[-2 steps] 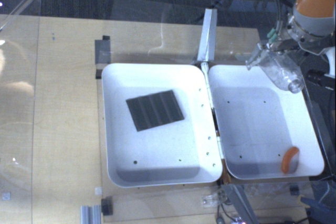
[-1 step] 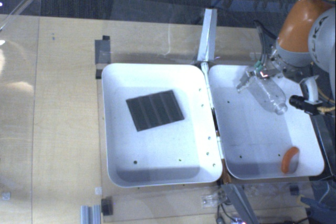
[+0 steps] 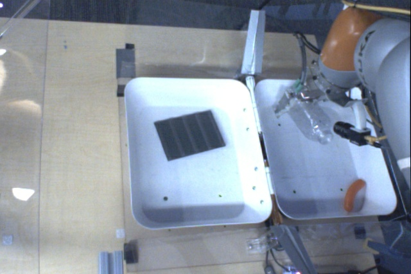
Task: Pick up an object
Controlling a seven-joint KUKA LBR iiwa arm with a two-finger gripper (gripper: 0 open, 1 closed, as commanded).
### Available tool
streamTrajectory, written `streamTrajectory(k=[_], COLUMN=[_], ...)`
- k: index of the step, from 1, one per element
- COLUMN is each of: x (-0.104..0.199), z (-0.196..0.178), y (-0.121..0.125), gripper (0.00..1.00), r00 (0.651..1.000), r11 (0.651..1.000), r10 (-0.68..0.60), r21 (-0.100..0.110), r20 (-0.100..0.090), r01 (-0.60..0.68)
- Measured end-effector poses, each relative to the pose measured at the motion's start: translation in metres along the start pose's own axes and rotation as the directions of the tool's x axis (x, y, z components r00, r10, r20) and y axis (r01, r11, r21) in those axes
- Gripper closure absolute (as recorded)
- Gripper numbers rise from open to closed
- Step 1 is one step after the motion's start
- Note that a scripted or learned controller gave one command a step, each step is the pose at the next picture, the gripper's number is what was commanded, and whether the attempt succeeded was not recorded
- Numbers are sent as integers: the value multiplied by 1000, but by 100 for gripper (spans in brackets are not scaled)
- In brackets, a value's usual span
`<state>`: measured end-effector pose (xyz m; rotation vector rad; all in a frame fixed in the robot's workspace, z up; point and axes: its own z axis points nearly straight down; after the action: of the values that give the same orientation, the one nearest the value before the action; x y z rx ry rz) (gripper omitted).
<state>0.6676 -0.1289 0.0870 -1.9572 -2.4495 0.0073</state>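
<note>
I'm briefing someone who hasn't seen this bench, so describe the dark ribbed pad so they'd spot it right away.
Two white bins sit side by side; take the left bin, away from the arm. The pad lies flat near its middle, slightly turned. It is a dark grey ribbed rectangle, unlike the small orange object and the clear plastic item in the right bin.

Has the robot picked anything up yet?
Not that I can see. The gripper hangs over the top of the right bin, by a clear plastic thing. The orange object lies in that bin's near corner, and the dark ribbed mat lies in the left bin. The pick is left.
</note>
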Motion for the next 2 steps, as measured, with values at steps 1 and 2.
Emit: streamTrajectory(k=[1, 2], x=[63, 5], z=[-100, -5], y=[16, 1], gripper=[100, 100], r00=[986, 966], r11=[986, 966], r10=[-168, -258], r21=[-15, 7], r20=[7, -14], r01=[168, 258])
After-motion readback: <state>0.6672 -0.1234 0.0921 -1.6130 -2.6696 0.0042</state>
